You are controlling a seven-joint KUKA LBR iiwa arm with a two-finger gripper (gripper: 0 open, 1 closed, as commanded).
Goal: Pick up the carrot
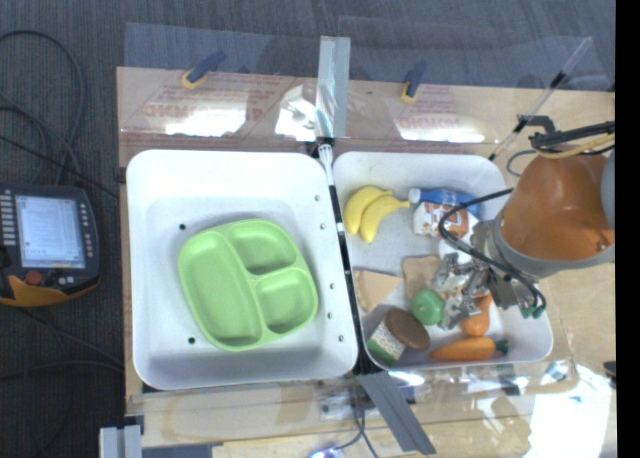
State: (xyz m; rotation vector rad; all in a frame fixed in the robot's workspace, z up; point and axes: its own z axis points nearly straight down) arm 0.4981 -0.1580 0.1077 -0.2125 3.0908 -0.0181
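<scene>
Carrot [466,350] lies flat along the near wall of the right bin [530,344], just below the gripper [462,296], which hangs over the clutter — jaw state cannot be told. Bananas [366,209] sit at the far end; a green divided plate [250,283] fills the left bin [150,206] — bench on dark carpet.

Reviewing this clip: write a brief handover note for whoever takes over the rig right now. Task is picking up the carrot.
Gripper: low in the right bin, among the clutter; finger state unreadable from this view.
Carrot: lying near the right bin's front wall, just in front of the gripper, not lifted.
Nearby: green round item, bananas, a small orange item by the gripper.
Left bin holds the green divided plate.
Done: arm is in over the bin. Left: grasp and lift the carrot.
</scene>
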